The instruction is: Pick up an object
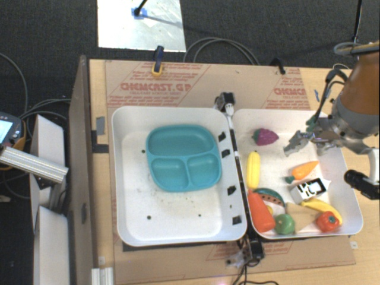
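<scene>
While the grey arm (356, 100) with its orange band reaches in from the right, its gripper (295, 143) hangs over the upper part of the right bin (356, 215); whether it is released or clenched cannot be told, and nothing is seen in its grasp. Near it, to the left, a purple toy fruit (265, 136) lies on the bin floor. Just below it rests an orange toy carrot (305, 170), and beneath that a black and white block (310, 189). A yellow corn cob (253, 168) lies along the bin's left wall. At the front edge crowd a red pepper (260, 211), a green ball-shaped toy (285, 224), a yellow banana (320, 206) and a red tomato (328, 221). The left bin (133, 218) holds a teal divided tray (183, 158).
</scene>
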Available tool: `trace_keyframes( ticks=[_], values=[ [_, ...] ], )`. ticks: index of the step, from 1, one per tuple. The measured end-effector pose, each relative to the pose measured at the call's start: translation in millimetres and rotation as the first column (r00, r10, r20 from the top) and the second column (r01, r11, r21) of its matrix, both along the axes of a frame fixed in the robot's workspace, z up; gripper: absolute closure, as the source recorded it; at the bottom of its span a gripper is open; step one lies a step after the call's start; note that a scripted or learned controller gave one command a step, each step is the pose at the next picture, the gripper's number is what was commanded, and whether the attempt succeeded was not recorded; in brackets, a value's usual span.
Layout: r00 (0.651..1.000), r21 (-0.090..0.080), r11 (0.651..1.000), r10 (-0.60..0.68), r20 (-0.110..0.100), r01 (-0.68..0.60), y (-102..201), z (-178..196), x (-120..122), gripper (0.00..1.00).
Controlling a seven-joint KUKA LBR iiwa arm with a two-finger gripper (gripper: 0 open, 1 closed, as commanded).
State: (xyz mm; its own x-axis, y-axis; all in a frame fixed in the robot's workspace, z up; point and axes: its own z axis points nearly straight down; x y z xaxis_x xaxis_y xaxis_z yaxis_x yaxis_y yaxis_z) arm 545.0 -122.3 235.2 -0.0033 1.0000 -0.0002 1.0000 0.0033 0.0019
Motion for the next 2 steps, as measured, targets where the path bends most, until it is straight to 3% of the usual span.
trace_keyframes(
  ticks=[1, 2],
  values=[
    [1.000, 0.003, 1.000, 0.003, -0.002, -0.003, 34.4, -126.9, 29.1, 0.00],
    [1.000, 0.000, 1.000, 0.005, 0.024, -0.005, 29.7, -138.9, 118.3, 0.00]
  ],
)
